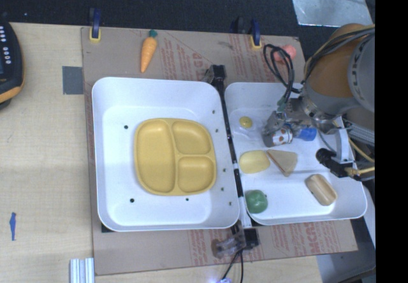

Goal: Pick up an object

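yellow lemon [254,162], tan wedge [284,160], right bin

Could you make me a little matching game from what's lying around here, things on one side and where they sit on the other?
Things:
1. carrot
2. yellow divided plate
3. green ball
4. tan cylinder

Places:
A. left bin
B. bench, beyond the bins
C. right bin, near-right corner
D. right bin, near-left corner

Pairs: 1-B, 2-A, 3-D, 4-C
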Controlling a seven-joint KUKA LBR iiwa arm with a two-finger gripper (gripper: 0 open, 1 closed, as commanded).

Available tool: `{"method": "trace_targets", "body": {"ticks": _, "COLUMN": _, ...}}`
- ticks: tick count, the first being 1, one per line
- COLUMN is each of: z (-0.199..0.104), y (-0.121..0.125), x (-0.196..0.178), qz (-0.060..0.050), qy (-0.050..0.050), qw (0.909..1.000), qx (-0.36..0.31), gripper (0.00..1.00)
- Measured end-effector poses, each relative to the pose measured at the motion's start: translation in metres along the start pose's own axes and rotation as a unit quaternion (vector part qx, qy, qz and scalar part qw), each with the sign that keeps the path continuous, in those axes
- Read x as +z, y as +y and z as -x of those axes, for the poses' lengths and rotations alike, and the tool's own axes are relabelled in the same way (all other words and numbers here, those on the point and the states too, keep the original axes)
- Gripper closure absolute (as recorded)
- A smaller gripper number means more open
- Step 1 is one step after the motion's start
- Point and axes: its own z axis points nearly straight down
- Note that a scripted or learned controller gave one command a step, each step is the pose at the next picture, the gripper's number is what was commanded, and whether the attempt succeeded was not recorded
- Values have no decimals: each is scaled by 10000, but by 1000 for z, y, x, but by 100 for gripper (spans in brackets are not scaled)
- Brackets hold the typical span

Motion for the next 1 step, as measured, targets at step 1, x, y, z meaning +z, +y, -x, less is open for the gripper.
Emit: {"method": "trace_targets", "body": {"ticks": 1, "z": -88, "y": -25, "x": -79, "qz": 35, "qy": 17, "qw": 10000, "qx": -36, "gripper": 100}}
